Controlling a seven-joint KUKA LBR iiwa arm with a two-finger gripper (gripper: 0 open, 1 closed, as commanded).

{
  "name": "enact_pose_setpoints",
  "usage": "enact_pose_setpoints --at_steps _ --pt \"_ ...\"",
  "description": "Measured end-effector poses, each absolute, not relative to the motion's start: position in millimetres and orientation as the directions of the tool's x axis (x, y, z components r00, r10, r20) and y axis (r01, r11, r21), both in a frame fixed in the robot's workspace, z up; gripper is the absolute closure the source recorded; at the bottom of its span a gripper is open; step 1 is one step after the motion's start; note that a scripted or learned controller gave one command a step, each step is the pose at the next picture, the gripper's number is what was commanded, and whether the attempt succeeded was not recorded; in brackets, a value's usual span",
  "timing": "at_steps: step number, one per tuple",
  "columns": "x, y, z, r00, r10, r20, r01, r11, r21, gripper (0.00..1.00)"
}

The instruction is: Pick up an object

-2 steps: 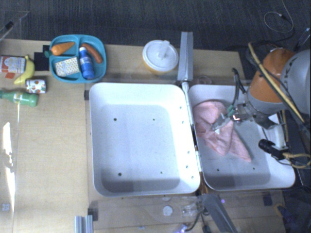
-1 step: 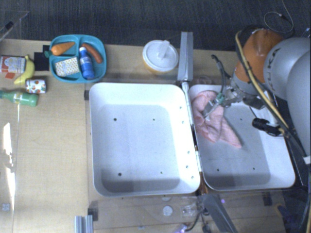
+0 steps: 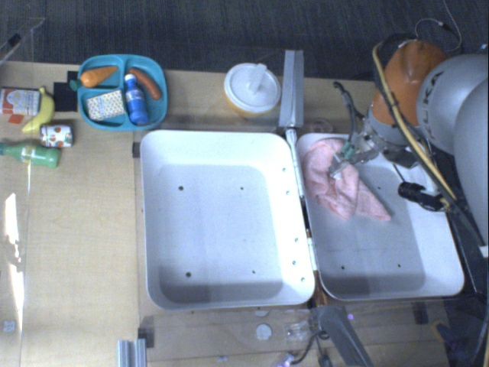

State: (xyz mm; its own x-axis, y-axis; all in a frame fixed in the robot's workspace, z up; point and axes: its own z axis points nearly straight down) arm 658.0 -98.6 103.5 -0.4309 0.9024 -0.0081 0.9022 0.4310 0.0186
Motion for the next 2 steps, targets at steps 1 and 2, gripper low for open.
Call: enact_pose_setpoints --at_steps 1,2 --pt "670.2 -100.9 175.9 -0.538 0.843 -0.004 0.843 0.538 0.005 1.0" --pt "669.9 -43.3 185.3 -0.71 0.704 -0.003 0.704 0.71 0.004 1.0"
